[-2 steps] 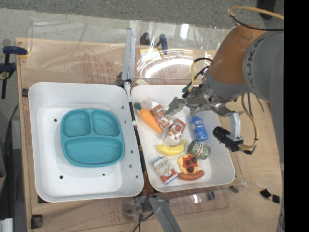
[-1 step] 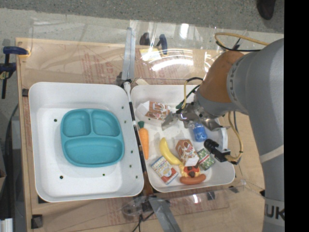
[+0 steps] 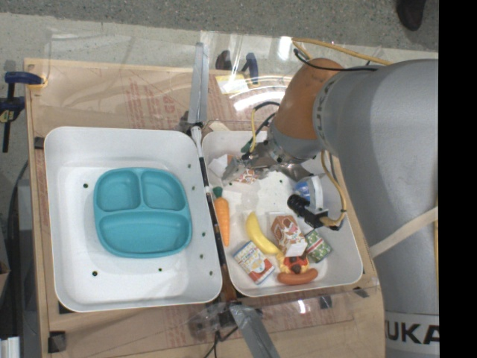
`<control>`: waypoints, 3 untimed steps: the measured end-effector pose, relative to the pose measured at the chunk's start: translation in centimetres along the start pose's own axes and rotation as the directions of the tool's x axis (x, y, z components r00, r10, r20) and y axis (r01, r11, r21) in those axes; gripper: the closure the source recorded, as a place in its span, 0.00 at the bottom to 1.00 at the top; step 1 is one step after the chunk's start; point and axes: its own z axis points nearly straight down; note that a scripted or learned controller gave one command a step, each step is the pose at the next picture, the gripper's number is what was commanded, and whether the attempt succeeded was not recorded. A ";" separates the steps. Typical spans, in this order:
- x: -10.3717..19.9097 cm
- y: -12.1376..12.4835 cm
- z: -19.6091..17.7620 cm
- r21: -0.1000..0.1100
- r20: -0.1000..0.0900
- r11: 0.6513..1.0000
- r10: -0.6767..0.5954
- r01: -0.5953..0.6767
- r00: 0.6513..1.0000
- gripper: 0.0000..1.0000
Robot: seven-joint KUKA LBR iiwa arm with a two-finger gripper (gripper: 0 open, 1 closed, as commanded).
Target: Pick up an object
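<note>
The right white bin (image 3: 350, 263) holds toy food: an orange carrot (image 3: 222, 218) along its left wall, a yellow banana (image 3: 260, 234), a small picture carton (image 3: 253, 261), a brown-and-white box (image 3: 286, 230), a green packet (image 3: 318, 247) and a red sausage (image 3: 298, 277) near the front. The arm, grey with an orange band (image 3: 302, 107), reaches over the bin's back half. My gripper (image 3: 244, 166) hangs low at the bin's back left, above and behind the carrot. Nothing is visibly held in it.
The left white bin (image 3: 67, 200) carries a teal three-compartment plate (image 3: 141, 211). A metal divider bar (image 3: 197, 88) runs behind the gap between the bins. A blue clamp (image 3: 13, 95) sits at the bench's far left edge. Cables loop around the wrist.
</note>
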 end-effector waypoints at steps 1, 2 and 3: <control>-0.9 -0.4 -1.0 0.012 0.010 1.000 0.005 -0.005 1.000 1.00; 5.6 2.0 -12.2 -0.001 -0.002 0.992 -0.123 0.123 0.992 1.00; 5.6 2.0 -12.1 0.000 -0.002 0.992 -0.123 0.123 0.992 0.00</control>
